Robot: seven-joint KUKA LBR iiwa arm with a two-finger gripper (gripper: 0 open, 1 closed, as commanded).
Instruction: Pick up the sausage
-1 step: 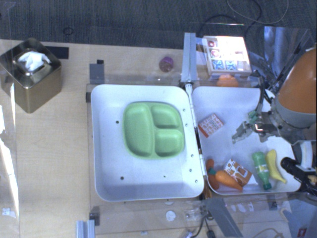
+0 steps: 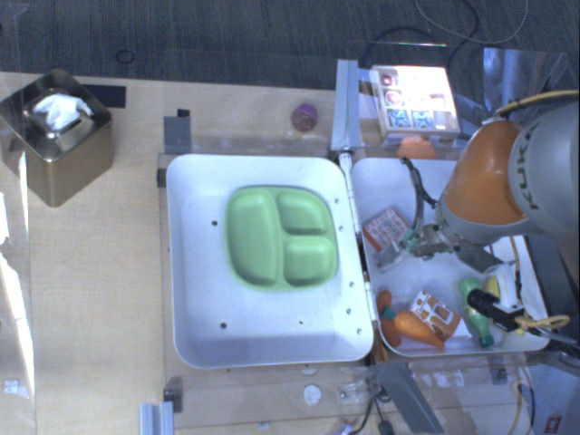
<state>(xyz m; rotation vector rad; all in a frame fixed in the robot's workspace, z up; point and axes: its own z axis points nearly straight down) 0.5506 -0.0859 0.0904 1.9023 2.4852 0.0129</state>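
Fingers spread near sausage lying along bin wall.

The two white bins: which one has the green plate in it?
The left bin holds the green plate, a tray with three sections lying flat in its middle. The right bin holds small toy foods instead, with the arm above it.

A light wooden bench stands on dark grey carpet floor. A black cable lies looped on the carpet, perhaps with another beside it.
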